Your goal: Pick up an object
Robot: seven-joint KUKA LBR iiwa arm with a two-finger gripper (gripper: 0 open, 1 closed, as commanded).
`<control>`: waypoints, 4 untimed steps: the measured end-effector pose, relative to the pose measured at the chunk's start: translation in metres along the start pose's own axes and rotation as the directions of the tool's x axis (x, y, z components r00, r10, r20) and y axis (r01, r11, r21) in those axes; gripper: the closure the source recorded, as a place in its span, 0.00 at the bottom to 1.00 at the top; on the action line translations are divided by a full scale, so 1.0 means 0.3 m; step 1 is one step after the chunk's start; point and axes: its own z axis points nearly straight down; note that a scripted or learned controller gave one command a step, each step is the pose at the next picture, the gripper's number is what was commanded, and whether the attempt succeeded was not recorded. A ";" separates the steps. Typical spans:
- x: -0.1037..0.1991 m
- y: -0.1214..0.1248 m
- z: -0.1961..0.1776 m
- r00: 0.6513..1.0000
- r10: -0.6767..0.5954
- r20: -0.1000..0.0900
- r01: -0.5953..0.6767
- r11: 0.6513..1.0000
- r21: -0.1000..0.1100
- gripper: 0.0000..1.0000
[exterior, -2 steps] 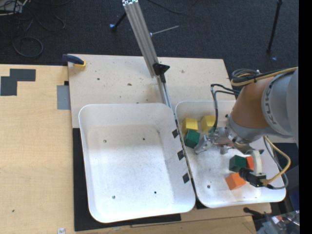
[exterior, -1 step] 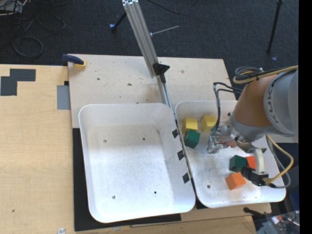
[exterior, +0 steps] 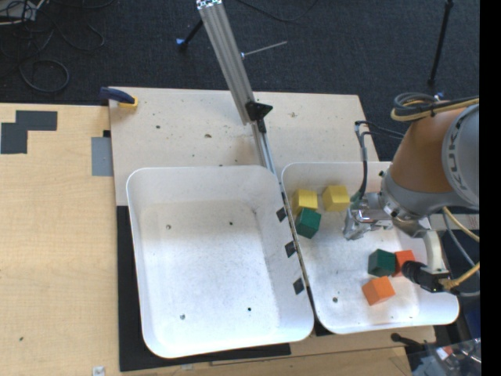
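Pale bench (exterior: 203, 131) boards carry two shallow white bins side by side, and all the blocks lie in the right bin (exterior: 337, 319). Over its middle hangs the gripper (exterior: 358, 227); how its fingers stand cannot be told, and nothing shows between them. A yellow block (exterior: 336, 197) sits just up-left of it, with another yellow block (exterior: 306, 200) and a green block (exterior: 308, 222) further left, while a dark green block (exterior: 383, 262), a red-orange block (exterior: 405, 261) and an orange block (exterior: 379, 291) lie below it, toward the near rim.

aluminium mast (exterior: 232, 61), blue clamp (exterior: 117, 96), floor cables (exterior: 35, 34)
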 end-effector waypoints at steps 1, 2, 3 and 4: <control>-0.011 0.022 -0.205 1.000 -0.016 0.001 0.016 1.000 -0.003 1.00; 0.002 0.050 -0.398 1.000 -0.012 0.001 0.012 1.000 -0.003 1.00; 0.175 0.080 -0.406 1.000 -0.015 -0.001 0.015 1.000 0.002 1.00; 0.347 0.084 -0.412 1.000 -0.015 -0.002 0.015 1.000 0.003 1.00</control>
